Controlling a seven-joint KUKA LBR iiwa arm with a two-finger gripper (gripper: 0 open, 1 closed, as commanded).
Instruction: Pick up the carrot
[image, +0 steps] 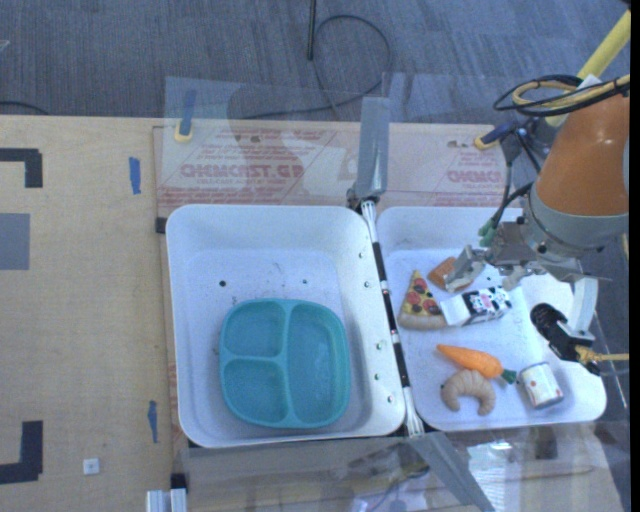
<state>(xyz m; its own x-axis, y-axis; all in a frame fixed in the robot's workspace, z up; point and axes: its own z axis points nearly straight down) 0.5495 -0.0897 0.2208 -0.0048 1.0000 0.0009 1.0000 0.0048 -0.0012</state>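
Orange carrot (470, 360) lies loose at lower right, beside the croissant (470, 391); my pincer (476, 262) hovers above, its opening indiscernible.

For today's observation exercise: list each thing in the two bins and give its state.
Carrot: lying flat in the right bin, not held.
Croissant: lying just below the carrot.
Pizza slice: flat, by the divider.
Can: tipped on its side.
Divided plate: flat in the left bin.
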